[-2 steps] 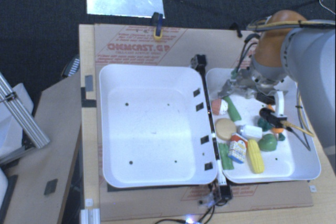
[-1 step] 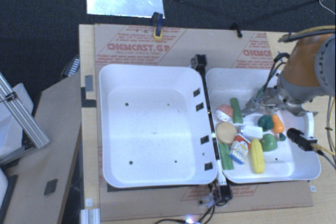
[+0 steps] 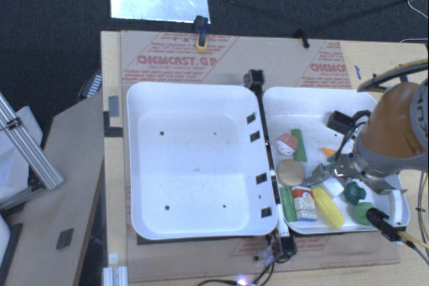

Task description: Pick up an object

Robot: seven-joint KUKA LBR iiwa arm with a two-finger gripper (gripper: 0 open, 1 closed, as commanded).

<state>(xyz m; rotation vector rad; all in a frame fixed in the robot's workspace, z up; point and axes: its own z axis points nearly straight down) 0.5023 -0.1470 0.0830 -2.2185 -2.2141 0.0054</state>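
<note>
The right bin (image 3: 315, 98) holds several small items. A tan round piece (image 3: 290, 173) lies by its left wall, with a red and white object (image 3: 287, 142) and a green strip (image 3: 297, 146) behind it. Along the front lie a long green item (image 3: 287, 203), a small bottle with a red label (image 3: 304, 203), a yellow corn cob (image 3: 328, 205), a teal piece (image 3: 353, 193) and a green piece (image 3: 364, 212). My gripper (image 3: 318, 175) hangs low over the bin's middle, just right of the tan piece and above the corn. The arm's orange band (image 3: 397, 124) covers the bin's right part.
The left bin (image 3: 194, 157) stands beside the right one, with a black clip strip (image 3: 263, 151) along the shared wall. A black block (image 3: 338, 121) and a small orange bit (image 3: 327, 151) lie behind the gripper. Cables run at the far right.
</note>
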